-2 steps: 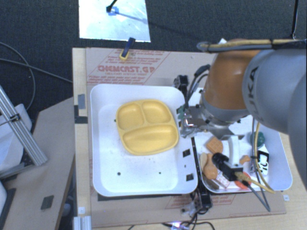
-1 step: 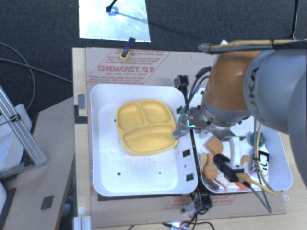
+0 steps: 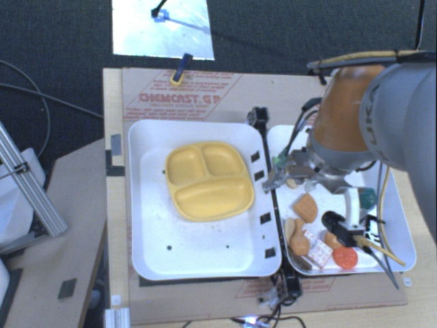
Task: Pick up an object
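Plainly, the gripper (image 3: 280, 175) sits low at the left edge of the right bin (image 3: 403, 241), hard against the divider between the two bins. Its underside is turned away from the camera, so I cannot tell whether the jaws are wide or narrow, and nothing can be seen held in them. Just below it, a little apart, lies an orange ridged piece (image 3: 306, 208), the nearest candidate for the pick. Beyond that the small items crowd toward the bin's lower edge: two tan lumps (image 3: 297, 234) touching each other, a red-and-white packet (image 3: 318, 253) beside them, and a red-orange disc (image 3: 345, 257) next to the packet. A teal thing (image 3: 367, 198) is partly hidden near the wrist. They are packed so closely that closing on one would likely nudge its neighbours. The arm's bulk covers the bin's upper right, hiding whatever lies there. In the left bin (image 3: 147, 251), a yellow divided plate (image 3: 208, 182) rests flat near the middle, well apart from the gripper and probably too broad to be its target.
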`<control>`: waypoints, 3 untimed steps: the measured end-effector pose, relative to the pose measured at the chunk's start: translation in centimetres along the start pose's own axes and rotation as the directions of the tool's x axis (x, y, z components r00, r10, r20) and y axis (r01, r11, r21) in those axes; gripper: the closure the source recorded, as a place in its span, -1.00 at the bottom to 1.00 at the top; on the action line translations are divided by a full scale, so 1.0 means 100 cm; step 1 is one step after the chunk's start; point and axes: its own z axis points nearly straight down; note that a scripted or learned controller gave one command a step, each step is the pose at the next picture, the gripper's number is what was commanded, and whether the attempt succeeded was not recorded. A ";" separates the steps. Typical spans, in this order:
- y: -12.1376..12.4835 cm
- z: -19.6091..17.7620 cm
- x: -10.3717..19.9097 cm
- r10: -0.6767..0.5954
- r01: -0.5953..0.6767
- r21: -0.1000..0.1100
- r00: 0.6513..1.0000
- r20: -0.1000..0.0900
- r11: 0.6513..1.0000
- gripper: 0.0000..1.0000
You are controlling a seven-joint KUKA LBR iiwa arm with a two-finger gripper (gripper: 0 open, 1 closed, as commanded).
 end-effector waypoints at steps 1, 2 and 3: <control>0.041 0.016 -0.051 -0.001 0.001 -0.003 1.000 0.000 1.000 -1.00; 0.035 0.094 -0.095 -0.001 0.001 0.004 1.000 -0.001 1.000 -1.00; -0.008 0.117 -0.094 -0.004 0.004 0.004 1.000 -0.003 1.000 -1.00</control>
